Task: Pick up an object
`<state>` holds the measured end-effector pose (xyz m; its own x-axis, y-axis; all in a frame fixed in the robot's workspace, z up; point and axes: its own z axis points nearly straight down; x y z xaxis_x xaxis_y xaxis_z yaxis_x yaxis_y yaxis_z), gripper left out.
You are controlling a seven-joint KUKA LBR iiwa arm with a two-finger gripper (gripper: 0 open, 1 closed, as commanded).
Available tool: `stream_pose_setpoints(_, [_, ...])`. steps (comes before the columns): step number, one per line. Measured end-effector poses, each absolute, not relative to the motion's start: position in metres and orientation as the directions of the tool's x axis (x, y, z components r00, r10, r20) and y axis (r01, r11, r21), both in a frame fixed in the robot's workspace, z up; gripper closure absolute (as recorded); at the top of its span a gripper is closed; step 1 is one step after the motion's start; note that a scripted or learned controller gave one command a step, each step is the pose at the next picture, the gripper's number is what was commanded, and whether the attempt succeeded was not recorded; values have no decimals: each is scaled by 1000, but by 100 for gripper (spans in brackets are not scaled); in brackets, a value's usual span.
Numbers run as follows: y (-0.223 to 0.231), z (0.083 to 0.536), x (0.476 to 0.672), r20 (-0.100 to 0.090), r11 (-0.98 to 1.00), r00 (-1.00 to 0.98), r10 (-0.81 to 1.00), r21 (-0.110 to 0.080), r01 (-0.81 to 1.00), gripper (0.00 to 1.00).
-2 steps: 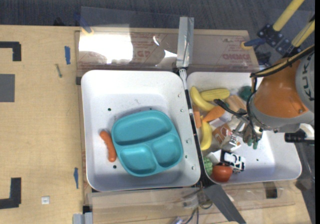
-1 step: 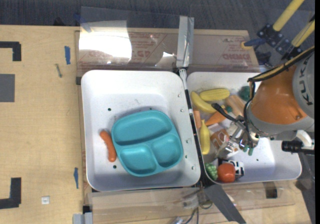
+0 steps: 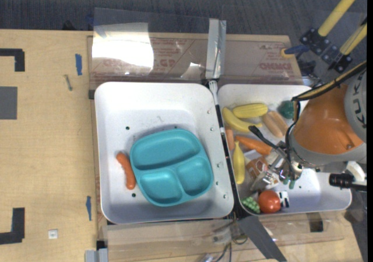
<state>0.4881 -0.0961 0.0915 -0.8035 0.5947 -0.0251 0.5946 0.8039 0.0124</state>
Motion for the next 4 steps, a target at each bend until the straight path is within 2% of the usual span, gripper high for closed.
stream_pose_setpoints(1, [-94, 90, 561, -11, 699, -699, 715, 8, 715, 0])
stream_pose_setpoints(2, [-93, 102, 564, -19, 702, -702, 712, 13, 712, 100])
stream_pose_setpoints(3, [-93, 102, 564, -18, 702, -702, 712, 11, 712, 0])
stream_pose_setpoints(4, [-99, 91, 512, -25, 640, -640, 768, 20, 768, 0])
